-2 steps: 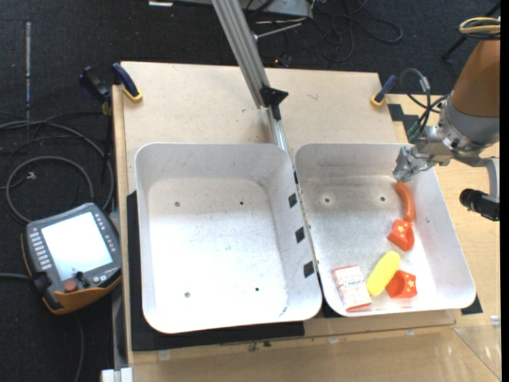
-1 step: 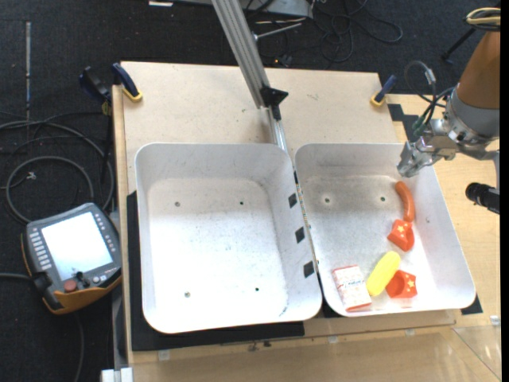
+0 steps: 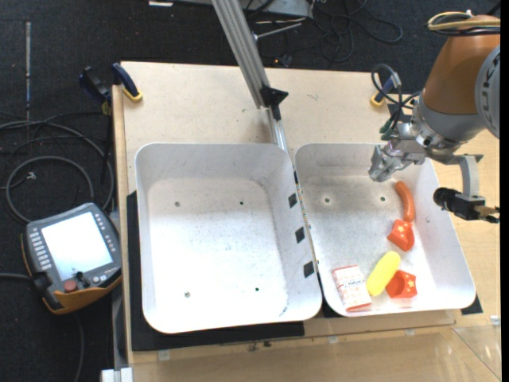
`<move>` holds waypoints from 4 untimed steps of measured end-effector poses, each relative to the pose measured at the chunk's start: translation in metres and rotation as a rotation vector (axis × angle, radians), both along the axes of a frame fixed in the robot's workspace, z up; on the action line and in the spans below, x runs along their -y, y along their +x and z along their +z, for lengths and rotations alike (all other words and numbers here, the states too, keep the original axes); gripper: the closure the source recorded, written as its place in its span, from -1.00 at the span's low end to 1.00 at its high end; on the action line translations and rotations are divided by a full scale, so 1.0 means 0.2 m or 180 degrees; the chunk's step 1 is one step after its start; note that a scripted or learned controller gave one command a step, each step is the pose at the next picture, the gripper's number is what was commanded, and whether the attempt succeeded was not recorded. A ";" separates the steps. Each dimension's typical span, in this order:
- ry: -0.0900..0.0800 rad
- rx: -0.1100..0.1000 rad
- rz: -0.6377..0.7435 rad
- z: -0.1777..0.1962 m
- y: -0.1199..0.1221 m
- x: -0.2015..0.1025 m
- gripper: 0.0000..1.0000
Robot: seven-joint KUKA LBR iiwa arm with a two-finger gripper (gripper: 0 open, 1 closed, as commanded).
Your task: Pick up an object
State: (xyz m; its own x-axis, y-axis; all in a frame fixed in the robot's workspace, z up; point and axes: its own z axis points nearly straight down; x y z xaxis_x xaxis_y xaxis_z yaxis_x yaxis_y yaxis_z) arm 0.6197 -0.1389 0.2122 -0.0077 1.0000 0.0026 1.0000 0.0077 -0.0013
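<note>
Whether the gripper (image 3: 386,169) was spread or clenched, I could not tell from where I stood; nothing showed in its grasp. It hung over the far end of the right bin (image 3: 334,159). The nearest pick, I reckoned, was the carrot (image 3: 406,200), lying just beside it toward the bin's right wall. The gripper should come down across the narrow width, clear of the red block (image 3: 402,235) near the carrot's lower end. The carrot looked slim, orange, smooth and slightly curved.

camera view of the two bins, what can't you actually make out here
- Grey two-finger gripper: blurred and small; finger state unreadable, no object visible between them.
- Small white and red carton: print too small to read.
- Long orange carrot-shaped item: unclear whether it touches the red chunk below.
</note>
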 end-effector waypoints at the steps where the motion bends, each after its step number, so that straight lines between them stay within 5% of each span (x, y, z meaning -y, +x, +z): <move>1: -0.0001 0.0001 0.0002 0.00 -0.08 -0.30 1.00; 4: -0.0001 -0.0003 0.0003 0.03 -0.25 -1.07 1.00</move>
